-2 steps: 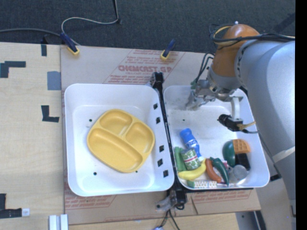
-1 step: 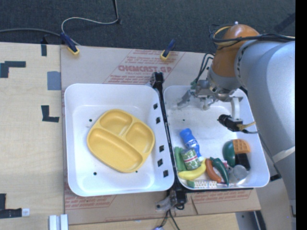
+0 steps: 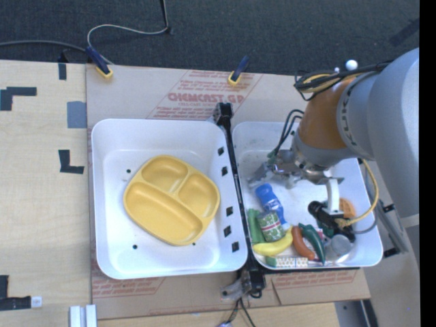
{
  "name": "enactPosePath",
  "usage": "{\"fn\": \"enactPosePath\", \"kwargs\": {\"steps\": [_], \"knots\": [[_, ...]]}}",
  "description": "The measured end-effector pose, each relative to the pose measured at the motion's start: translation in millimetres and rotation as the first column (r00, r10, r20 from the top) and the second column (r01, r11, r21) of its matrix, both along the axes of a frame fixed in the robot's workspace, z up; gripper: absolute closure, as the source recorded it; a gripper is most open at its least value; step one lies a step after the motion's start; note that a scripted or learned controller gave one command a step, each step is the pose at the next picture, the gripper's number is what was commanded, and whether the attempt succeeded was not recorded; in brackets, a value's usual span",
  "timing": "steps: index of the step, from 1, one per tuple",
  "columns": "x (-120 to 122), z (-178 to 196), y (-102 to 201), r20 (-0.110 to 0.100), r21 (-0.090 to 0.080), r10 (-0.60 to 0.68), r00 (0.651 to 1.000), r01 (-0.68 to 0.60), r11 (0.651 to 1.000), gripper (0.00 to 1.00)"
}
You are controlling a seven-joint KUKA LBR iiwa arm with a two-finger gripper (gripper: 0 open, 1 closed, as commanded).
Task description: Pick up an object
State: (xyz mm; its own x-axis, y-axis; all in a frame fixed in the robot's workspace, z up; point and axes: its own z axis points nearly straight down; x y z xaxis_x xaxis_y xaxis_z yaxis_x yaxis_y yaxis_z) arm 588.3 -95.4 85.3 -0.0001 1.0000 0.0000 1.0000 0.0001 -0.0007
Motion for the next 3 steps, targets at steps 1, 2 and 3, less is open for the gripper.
{"fn": "enactPosePath", "kwargs": {"steps": [1, 2, 3], "knots": [[1, 10, 0, 0.003, -0.001, 0.0, 1.0, 0.0, 1.0, 1.0], [-11, 106, 30, 0.001, 0.0, 0.002, 1.0, -0.002, 1.0, 1.0], [-12, 105, 30, 0.0, 0.0, 0.001, 1.0, -0.001, 1.0, 0.0]]}}
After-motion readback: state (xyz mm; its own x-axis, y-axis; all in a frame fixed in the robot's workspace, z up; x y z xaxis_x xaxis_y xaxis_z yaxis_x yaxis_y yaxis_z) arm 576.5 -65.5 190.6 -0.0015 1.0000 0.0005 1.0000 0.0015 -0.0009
